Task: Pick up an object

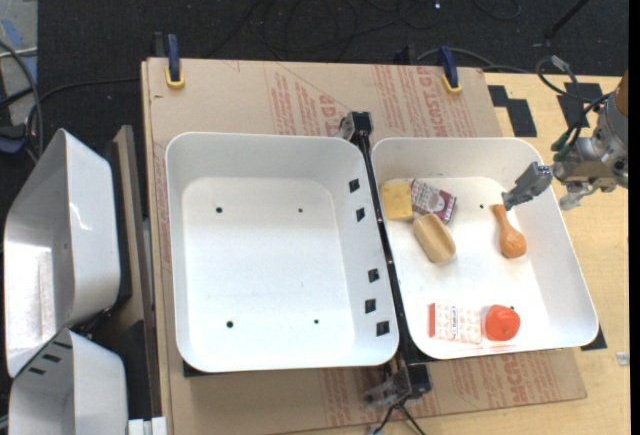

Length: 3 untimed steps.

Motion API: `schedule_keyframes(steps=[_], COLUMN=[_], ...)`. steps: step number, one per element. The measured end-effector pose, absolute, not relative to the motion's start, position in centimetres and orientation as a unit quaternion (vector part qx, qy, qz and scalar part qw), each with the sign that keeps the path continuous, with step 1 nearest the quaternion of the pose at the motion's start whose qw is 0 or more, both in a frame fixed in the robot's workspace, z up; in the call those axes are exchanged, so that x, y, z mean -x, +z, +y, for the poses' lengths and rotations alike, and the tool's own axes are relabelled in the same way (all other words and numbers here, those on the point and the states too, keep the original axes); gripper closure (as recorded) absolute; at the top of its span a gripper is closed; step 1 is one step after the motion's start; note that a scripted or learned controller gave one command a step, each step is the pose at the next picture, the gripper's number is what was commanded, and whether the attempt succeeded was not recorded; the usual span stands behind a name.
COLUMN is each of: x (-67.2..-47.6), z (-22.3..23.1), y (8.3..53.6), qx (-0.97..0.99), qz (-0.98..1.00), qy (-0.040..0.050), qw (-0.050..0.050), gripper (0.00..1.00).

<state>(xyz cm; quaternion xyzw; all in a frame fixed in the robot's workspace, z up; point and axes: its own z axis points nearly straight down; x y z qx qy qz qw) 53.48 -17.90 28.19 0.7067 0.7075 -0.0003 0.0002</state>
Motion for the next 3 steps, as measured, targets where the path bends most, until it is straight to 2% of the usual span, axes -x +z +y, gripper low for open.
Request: schedule_keyframes(steps=[1, 2, 3], x=[-57.5, -58.3, -58.5], z=[-17.2, -11.9, -12.1], y=[16.0, 9.2, 10.7], qx=[-0.705, -0.705, -0.707], qz=[0.709, 0.709, 0.707], qy=[-0.0020, 0.0018, 0.0039], qw=[-0.004, 0.002, 0.005], gripper=[0.00, 0.00, 1.00])
